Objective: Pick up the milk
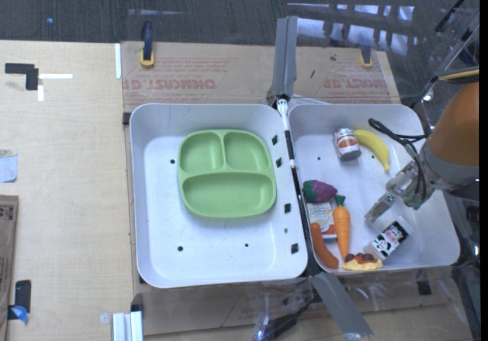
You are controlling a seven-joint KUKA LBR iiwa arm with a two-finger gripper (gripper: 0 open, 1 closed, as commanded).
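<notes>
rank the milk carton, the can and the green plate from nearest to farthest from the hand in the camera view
Measured from the hand in the right bin:
1. Milk carton, just below the hand near the bin's front edge.
2. Can, up and to the left, toward the back of the same bin.
3. Green plate, far left, in the other bin.

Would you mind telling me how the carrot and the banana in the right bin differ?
The carrot is orange with a green top; the banana is plain yellow. The carrot lies straight, running up and down the view, near the bin's left wall among other toys; the banana curves, lying toward the bin's back beside a can. The carrot looks slightly shorter. Both are toy foods lying flat in the right bin, and neither is in the gripper.
</notes>
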